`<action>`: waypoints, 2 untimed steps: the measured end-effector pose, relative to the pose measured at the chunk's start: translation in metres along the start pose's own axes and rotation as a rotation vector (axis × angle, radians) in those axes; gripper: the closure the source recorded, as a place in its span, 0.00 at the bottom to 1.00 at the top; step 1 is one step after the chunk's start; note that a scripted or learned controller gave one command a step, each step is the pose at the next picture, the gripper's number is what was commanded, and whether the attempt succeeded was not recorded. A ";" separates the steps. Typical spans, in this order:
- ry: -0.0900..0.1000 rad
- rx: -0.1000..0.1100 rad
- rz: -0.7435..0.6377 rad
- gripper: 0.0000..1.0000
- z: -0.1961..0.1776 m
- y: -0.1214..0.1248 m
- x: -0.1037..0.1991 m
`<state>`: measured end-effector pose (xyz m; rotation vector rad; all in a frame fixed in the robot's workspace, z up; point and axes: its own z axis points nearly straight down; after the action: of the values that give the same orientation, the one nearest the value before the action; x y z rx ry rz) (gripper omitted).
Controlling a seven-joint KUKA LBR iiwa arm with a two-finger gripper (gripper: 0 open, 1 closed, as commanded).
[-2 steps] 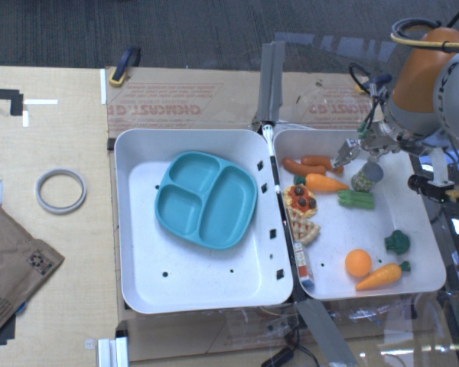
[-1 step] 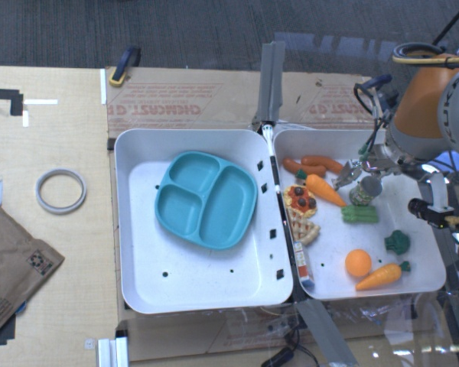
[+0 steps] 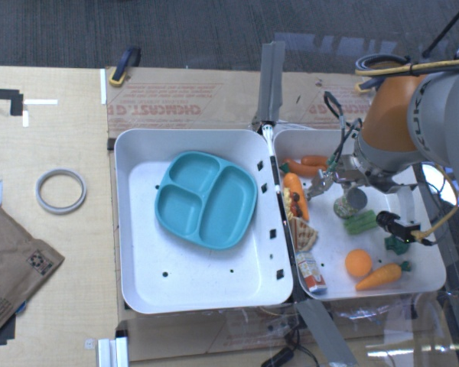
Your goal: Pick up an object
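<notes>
A roll of tape lay on the bench at far left, above the corner of a brown cardboard box. A blue-and-yellow tool rested near the bench's far edge, beside printed cardboard lining the back.

The left white bin held a teal three-compartment plate, lying flat near the bin's centre.

A grey divider post rose behind the seam where the two bins met. In the right white bin, toys crowded the left wall: a carrot lay lengthwise along it, a waffle-patterned piece sat just below, and a small tube with a red end lay nearer the front corner. Another carrot lay crosswise toward the back of the bin.

The gripper of the grey KUKA arm, its orange band visible above the wrist, hung over the middle of the right bin, above a green block. Whether its fingers stood apart or together could not be told from this angle, and nothing was seen held between them.

Toward the front of the bin sat an orange ball, with a third carrot just beside it. A small dark green piece lay near the right wall, where the arm's cables looped down.
</notes>
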<state>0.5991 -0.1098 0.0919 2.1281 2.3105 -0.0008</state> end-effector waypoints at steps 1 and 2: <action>0.001 0.001 -0.069 0.00 0.000 -0.075 -0.037; 0.000 -0.002 -0.065 1.00 -0.009 -0.074 -0.037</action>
<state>0.5283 -0.1533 0.1014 2.0503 2.3775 0.0014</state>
